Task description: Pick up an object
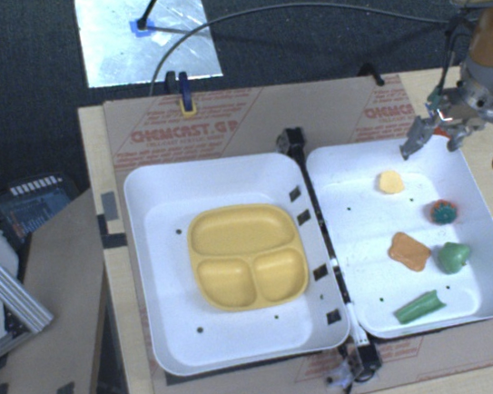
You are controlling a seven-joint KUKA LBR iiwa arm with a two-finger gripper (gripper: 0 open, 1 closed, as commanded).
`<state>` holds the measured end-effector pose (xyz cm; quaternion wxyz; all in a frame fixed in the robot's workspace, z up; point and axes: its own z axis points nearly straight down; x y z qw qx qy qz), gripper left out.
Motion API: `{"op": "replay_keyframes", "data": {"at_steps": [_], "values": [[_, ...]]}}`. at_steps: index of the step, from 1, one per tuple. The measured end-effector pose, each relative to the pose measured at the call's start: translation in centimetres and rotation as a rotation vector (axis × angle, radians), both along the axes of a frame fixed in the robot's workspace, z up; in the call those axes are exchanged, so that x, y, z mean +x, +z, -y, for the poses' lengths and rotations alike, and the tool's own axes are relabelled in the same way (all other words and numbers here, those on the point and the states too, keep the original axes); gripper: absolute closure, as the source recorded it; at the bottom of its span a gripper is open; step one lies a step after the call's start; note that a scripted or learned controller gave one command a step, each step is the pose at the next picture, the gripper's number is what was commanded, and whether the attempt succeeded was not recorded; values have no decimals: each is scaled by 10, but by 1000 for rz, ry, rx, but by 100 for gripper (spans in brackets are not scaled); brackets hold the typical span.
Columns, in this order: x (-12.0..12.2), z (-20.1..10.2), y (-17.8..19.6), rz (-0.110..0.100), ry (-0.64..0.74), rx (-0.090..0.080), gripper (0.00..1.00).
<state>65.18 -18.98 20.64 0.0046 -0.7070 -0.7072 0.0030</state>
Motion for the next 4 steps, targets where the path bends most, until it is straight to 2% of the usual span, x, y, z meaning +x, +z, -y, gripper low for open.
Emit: {"op": "replay_keyframes", "data": {"at_steps": [1, 4], "values": [[3, -1, 9, 13, 3, -3, 0], [14, 1, -123, 10, 6, -2, 0]]}}
